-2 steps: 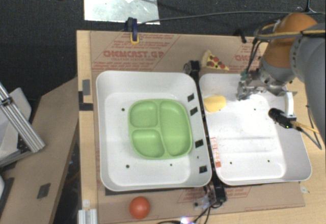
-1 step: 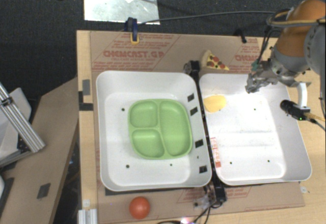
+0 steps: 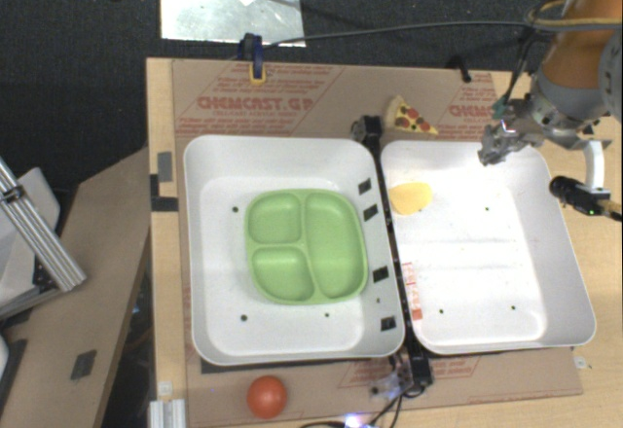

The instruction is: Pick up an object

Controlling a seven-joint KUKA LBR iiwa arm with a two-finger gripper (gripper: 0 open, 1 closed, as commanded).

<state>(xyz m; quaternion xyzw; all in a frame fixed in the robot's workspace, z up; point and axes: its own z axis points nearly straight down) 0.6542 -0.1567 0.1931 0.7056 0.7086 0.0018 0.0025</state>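
Nearest you, an orange ball (image 3: pixel 266 396) sits on the worktop (image 3: pixel 574 231) below the left bin (image 3: pixel 209 222), which carries a green divided plate (image 3: pixel 305 245). In the right bin (image 3: pixel 506 309) the likeliest target — a yellow piece (image 3: pixel 410 197) — lies near the upper left corner, untouched. You're in the approach step, I'd judge: nothing is held. Next calls for a shift left and a descent over that piece. The hand (image 3: pixel 494 146) hangs at the bin's far rim; whether it is apart or together, I cannot tell. Beyond lies a pizza slice toy (image 3: pixel 410 116).
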